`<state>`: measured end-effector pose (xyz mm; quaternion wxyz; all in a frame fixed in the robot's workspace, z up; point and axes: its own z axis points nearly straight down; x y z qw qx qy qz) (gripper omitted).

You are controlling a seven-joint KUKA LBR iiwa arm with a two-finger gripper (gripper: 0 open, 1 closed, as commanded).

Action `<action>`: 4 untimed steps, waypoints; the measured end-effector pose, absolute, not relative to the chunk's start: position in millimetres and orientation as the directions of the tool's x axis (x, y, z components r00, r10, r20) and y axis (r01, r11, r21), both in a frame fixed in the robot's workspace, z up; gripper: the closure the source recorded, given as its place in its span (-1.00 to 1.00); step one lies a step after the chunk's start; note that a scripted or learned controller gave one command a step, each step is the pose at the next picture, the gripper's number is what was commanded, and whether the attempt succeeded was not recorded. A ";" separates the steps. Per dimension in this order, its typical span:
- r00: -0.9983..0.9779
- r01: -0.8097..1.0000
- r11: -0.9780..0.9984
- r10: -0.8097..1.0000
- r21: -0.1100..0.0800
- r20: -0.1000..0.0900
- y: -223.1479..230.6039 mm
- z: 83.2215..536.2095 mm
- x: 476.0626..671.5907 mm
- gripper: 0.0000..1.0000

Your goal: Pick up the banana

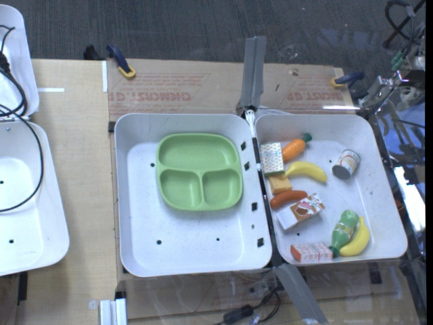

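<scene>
Banana [308, 172] beside carrot [293, 147]

Banana [308, 172] – carrot [293, 148], box [272, 158] crowd left; right open.

Red upside-down print on cardboard sheet [203, 87], illegible.

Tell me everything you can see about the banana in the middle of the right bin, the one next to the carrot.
The banana is a small, smooth yellow one that looks like plastic toy food, unpeeled and whole. It lies flat on the floor of the right bin, gently curved, running from upper left to lower right. The carrot lies just above it, and its left tip appears to meet the tan block beside it. Nothing rests on top of it.
</scene>
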<state>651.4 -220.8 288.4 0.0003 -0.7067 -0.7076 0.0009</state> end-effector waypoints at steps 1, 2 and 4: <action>-0.044 0.999 0.044 0.999 -0.001 -0.002 -221.6 311.1 632.5 -1.00; 0.065 0.998 -0.065 0.998 -0.002 -0.001 -187.4 108.7 644.6 -1.00; -0.279 0.960 0.279 0.960 -0.002 0.001 -153.5 93.4 602.9 -1.00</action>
